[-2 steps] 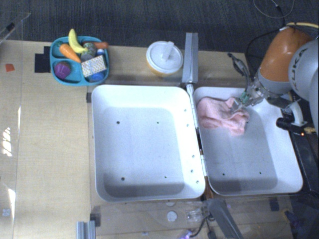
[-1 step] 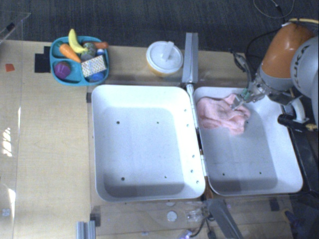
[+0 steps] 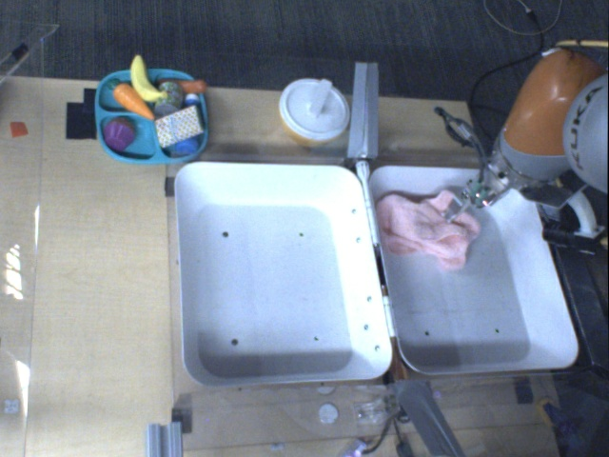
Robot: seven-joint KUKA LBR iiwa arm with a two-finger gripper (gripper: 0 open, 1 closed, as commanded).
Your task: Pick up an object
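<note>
A crumpled pink cloth (image 3: pixel 419 228) lies in the upper left part of the right bin (image 3: pixel 495 341). My gripper (image 3: pixel 464 209) reaches in from the right and its tip rests on the cloth's upper right edge. The fingertips are small and sunk into the folds there. The arm's orange band (image 3: pixel 549 103) sits above the bin's far right corner.
The left bin (image 3: pixel 276 274) lies beside the right one, with a metal divider (image 3: pixel 363 112) at the back between them. A blue tray of toy food (image 3: pixel 150 114) and a white lidded cup (image 3: pixel 314 110) stand behind the left bin. Cables run at the right.
</note>
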